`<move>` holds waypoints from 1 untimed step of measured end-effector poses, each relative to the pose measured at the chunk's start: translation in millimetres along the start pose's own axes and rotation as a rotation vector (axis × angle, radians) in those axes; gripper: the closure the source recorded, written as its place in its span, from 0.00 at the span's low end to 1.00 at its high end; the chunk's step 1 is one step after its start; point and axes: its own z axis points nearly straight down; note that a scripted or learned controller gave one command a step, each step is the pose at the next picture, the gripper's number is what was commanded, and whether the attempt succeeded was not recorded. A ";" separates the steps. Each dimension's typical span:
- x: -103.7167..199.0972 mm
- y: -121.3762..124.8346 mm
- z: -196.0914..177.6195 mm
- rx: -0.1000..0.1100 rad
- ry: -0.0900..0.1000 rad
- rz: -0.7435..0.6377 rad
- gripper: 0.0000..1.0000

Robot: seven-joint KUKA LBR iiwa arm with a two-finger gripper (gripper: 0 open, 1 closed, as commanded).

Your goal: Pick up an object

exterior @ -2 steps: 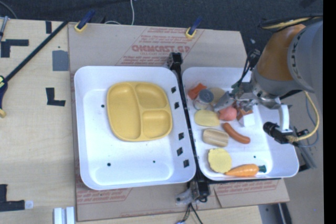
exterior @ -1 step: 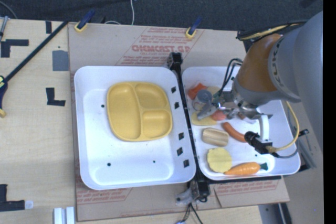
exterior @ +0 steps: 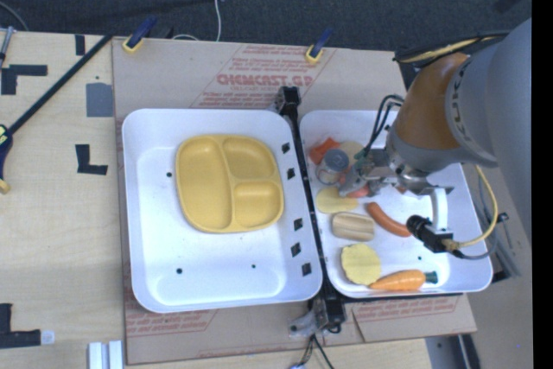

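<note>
The right bin (exterior: 462, 268) holds several toy foods. A red piece (exterior: 320, 149) and a grey round piece (exterior: 335, 160) lie at its far left. In front of them are a pale yellow oval (exterior: 331, 202), a tan bread roll (exterior: 352, 226) and a red-orange sausage (exterior: 389, 220). Nearest the front edge lie a yellow slice (exterior: 361, 264) and an orange carrot (exterior: 399, 280). My gripper (exterior: 356, 181) is low in this bin, between the grey piece and the pale oval, just above the sausage's left end. The wrist hides what lies under it.
The left bin (exterior: 155, 264) holds a yellow divided plate (exterior: 230, 182). A black divider with clips (exterior: 298, 186) runs between the two bins. The arm's orange band (exterior: 428, 104) and a black cable (exterior: 462, 246) hang over the right bin's right half.
</note>
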 end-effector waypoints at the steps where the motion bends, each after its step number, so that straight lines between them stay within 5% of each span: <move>1: 74.4 26.9 -88.0 0.011 0.006 -0.009 1.00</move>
